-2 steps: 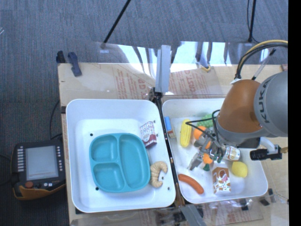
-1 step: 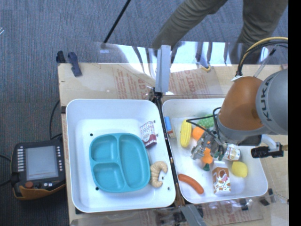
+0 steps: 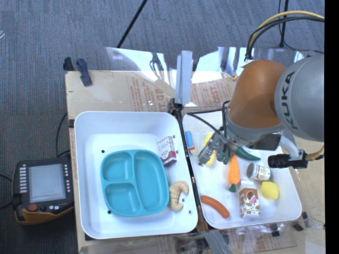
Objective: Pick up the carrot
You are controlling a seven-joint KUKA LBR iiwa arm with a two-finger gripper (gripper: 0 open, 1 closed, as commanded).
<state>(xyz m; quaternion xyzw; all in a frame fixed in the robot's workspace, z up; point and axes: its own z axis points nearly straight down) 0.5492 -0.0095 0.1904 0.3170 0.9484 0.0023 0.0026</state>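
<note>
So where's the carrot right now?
In the right bin, near its middle: the carrot lies just below the claw, between the can and the sausage.

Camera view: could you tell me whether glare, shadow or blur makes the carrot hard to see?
In the camera view the carrot is evenly lit and fairly sharp, orange against the white right bin; glare sits on the shiny sheet behind the bins, not on the carrot; the arm's orange band hides the gripper from above.
</note>
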